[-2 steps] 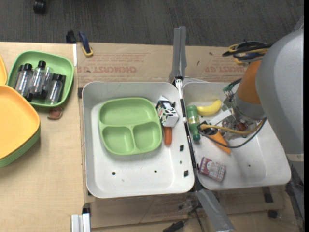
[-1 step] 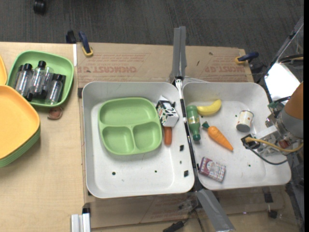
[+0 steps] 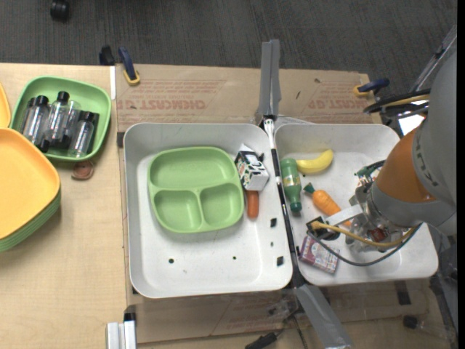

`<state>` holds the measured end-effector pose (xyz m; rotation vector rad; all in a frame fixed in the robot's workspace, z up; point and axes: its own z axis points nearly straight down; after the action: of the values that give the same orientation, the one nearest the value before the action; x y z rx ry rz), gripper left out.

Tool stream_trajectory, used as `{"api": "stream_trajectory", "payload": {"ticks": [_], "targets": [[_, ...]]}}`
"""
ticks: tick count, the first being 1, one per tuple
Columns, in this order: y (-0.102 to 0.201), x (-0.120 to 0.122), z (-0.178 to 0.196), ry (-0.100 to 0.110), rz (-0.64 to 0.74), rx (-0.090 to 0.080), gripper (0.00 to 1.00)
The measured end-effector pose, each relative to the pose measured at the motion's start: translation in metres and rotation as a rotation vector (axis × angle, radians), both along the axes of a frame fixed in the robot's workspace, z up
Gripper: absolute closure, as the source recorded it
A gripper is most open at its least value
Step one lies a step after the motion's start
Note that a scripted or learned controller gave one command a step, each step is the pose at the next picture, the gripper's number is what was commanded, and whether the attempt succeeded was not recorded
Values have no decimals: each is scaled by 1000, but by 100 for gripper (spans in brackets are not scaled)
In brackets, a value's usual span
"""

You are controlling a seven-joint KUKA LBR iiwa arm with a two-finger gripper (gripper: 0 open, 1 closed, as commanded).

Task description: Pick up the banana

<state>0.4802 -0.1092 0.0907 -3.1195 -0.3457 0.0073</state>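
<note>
Overhead view of the counter (image 3: 73,267) with two white bins. The banana (image 3: 314,161) lies at the far side of the right bin (image 3: 414,264), just beside the top of a green bottle (image 3: 291,184) and near an orange carrot (image 3: 324,201); it rests on the bin floor, free of any contact with the arm. The end effector (image 3: 363,227) hangs low over the near part of the same bin, beside a small pink packet (image 3: 318,254) and well apart from the banana. Cabling and the wrist hide its tip, so whether it is released or clenched cannot be told. The left bin (image 3: 211,275) carries a green divided tray (image 3: 195,189), a small patterned carton (image 3: 252,169) and a sausage-shaped piece (image 3: 252,204). Judged from this layout, the pick is not yet done: approach, closure on the fruit and lift all appear to remain.
</note>
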Motion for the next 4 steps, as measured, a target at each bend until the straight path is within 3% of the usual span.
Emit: {"api": "stream_trajectory", "payload": {"ticks": [1,2,3,4], "targets": [[13,23,0,0,21,-2,100],[-5,19,0,0,41,-1,100],[-15,-4,0,0,52,0,100],[7,-4,0,-1,-20,0,100]]}}
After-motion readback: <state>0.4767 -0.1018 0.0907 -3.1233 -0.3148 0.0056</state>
